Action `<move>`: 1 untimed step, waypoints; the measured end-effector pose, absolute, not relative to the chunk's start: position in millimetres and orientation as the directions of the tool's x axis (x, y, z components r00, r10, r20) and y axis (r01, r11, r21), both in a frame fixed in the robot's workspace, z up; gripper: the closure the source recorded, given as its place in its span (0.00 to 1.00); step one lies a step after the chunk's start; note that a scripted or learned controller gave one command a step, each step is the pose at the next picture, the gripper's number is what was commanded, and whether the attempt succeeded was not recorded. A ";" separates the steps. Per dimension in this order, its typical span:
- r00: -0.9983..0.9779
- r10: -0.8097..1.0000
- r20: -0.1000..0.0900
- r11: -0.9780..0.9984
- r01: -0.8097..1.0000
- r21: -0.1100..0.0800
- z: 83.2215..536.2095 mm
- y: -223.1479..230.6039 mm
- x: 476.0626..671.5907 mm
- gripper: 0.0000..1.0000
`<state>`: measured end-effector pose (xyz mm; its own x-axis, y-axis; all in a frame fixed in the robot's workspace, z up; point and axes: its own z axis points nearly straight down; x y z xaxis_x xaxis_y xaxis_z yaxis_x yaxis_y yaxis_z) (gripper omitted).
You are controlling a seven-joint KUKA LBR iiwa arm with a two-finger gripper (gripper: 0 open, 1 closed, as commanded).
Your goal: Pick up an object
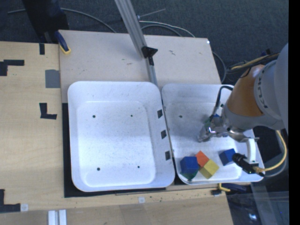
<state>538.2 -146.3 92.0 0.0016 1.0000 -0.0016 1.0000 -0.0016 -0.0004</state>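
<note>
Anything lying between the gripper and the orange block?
No. In the camera view, bare white bin floor separates the gripper from the orange block.

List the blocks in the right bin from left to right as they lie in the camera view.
Large blue block → orange block → yellow block → small blue block. All four lie along the near edge of the right bin, below the gripper in the picture.

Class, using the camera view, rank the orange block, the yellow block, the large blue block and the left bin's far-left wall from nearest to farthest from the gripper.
1. Orange block, just below the gripper.
2. Yellow block, lower, near the right bin's front rim.
3. Large blue block, lower left; close to the yellow one's rank.
4. Left bin's far-left wall, across the bench.
</note>
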 end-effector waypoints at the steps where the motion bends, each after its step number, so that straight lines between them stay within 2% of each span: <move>1: 0.000 1.000 0.000 0.000 1.000 -0.002 91.7 -144.0 537.6 0.00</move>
